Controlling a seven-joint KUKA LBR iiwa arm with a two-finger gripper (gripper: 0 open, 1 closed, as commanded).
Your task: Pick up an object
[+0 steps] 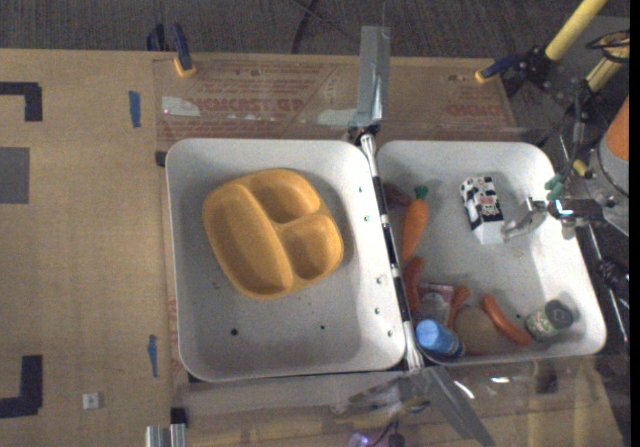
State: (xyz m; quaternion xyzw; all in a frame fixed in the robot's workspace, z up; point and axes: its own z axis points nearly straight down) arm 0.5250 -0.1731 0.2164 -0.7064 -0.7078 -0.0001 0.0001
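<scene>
Camera view: left bin [190,325] holds a yellow three-compartment plate [272,231], tilted slightly; right bin [570,265] holds a carrot [414,223] by the divider, a black-and-white carton [482,205] near centre, a blue-capped bottle [436,337], a small round tin [552,319] and a sausage-like piece [505,320] along the near wall. Gripper [525,219] reaches in from the right edge, low over the right bin, just beside the carton, nothing between its fingers; how far they spread I cannot tell.
</scene>
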